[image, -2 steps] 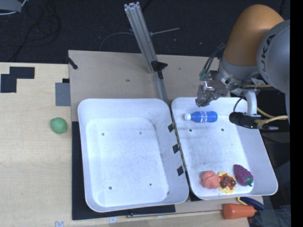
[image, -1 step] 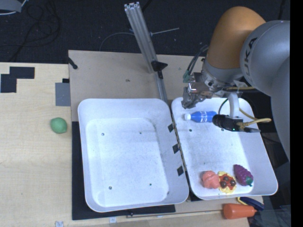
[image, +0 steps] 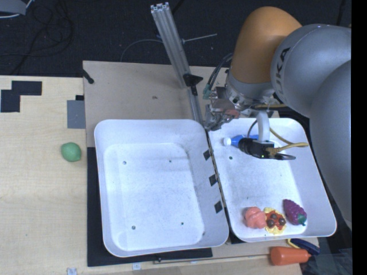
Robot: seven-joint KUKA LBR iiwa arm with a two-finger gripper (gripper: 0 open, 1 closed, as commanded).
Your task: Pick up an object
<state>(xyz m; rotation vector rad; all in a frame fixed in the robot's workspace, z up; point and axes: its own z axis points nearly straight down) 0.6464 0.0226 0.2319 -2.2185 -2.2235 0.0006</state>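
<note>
In the right bin (image: 269, 182), three small toys lie near the front edge: a pink lumpy one (image: 254, 217), a yellow one with red and dark spots (image: 275, 221) and a purple grape bunch (image: 293, 211). A small blue and white object (image: 232, 141) lies at the bin's back left. My gripper (image: 219, 117) hangs over the back left corner of the right bin, close to the divider between the bins and just behind the blue and white object. It is far from the three front toys.
The left bin (image: 150, 188) sits beside the right one. A green ball (image: 71, 152) rests on the bench left of the bins. An orange carrot toy (image: 288, 255) lies outside the right bin's front edge. A slanted metal rail (image: 175, 50) stands behind the bins.
</note>
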